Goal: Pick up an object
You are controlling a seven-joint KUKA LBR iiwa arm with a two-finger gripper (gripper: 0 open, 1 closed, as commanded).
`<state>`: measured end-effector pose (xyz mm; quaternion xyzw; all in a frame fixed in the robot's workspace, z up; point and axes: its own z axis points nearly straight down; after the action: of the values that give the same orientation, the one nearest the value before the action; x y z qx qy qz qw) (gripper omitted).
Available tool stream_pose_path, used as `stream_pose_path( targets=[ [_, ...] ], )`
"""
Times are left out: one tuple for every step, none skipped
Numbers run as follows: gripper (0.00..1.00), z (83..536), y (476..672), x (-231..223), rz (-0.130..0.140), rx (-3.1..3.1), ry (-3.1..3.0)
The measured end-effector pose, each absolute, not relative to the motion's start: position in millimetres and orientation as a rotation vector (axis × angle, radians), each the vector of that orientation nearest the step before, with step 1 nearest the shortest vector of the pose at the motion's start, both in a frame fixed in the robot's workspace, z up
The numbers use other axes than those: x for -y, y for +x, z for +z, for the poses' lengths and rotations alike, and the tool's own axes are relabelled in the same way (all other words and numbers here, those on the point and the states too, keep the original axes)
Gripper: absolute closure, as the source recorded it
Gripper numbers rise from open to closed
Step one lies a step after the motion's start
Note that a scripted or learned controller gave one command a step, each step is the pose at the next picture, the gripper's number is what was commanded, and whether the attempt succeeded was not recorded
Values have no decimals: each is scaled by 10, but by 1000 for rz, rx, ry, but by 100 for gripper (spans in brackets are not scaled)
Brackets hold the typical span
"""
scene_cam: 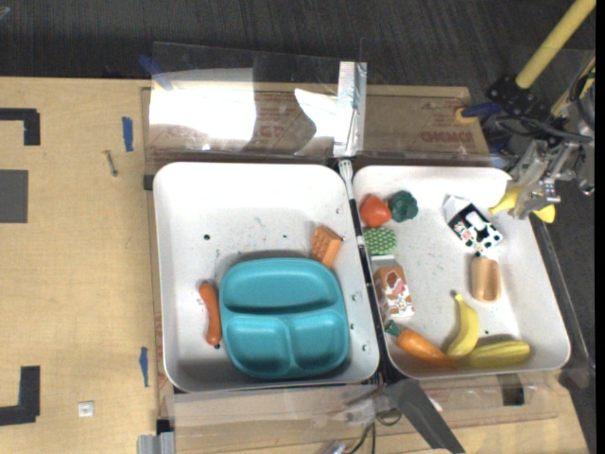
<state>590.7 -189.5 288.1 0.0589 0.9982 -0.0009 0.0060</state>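
A robotics lab test bench: two shallow white bins [180,253] of plastic toy food sit on a plywood benchtop [66,253] marked with black tape, backed by a taped clear plastic shield [246,112], with cabled equipment [544,149] over dark carpet [284,8]

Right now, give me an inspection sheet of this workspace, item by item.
Surface: two white bins side by side, left bin, right bin.
Job's things: left bin holds teal tray, orange sausage, orange block; right bin holds tomato, bananas, carrot, hot dog.
Clutter: black-and-white piece.
Gripper: above the right bin's far right corner.
Cables: dark bundle at upper right.
Surroundings: wooden bench.
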Motion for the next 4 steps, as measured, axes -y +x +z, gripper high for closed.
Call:
stream_pose_path(
  targets=[
    [100, 3089, 6448, 2233, -2, -3118, 298],
    [100, 2716, 6596, 2218, 1, -3137, 135],
    [100, 2866, 6622, 2212, -3, -3123, 134],
    [100, 2993, 6639, 2224, -4, -3128, 72]
  ],
)
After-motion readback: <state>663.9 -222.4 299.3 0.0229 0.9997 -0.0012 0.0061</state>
